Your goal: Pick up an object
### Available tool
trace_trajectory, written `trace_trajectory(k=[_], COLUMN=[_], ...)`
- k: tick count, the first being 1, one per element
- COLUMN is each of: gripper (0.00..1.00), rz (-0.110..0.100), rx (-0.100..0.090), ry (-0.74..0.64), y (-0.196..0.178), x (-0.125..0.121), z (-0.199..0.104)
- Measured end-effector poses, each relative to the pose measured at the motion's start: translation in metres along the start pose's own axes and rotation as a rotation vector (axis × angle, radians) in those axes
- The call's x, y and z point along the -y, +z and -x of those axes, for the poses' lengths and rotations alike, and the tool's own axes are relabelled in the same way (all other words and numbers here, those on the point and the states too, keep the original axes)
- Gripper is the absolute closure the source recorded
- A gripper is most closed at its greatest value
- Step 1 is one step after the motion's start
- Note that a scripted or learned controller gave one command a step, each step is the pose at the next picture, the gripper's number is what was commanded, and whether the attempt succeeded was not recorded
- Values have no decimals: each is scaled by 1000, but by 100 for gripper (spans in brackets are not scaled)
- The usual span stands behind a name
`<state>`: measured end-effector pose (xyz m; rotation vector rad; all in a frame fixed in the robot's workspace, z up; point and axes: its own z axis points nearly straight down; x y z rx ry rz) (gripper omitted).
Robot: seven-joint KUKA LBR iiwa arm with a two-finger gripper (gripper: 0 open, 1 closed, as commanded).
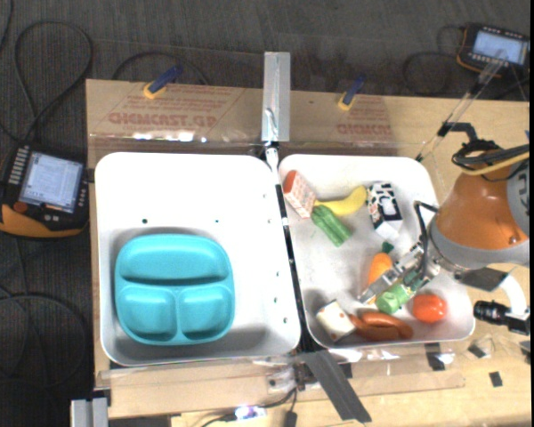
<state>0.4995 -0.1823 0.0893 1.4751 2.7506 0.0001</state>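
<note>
your claw (pixel 399 285) sits low in the right bin (pixel 427 178), near its front right corner — whether it is open or closed, you cannot tell. a small green item (pixel 392 301) lies right at it, a tomato (pixel 429 307) just beside, a carrot (pixel 379 268) to its left. the left bin (pixel 160 172) holds a teal divided tray (pixel 173 290).

Looks like I'm in a robotics lab: teach pendants (pixel 43 185), cables on carpet (pixel 53 43), two white bins (pixel 187 172).
</note>
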Motion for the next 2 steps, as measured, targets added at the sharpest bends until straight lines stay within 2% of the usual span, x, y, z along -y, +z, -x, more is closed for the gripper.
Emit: trace_trajectory(k=[1,2], gripper=[100,100], rz=[2,-17], rx=[-7,-19], ry=[0,250], y=[-8,-121], x=[-2,-68], z=[-1,-8])
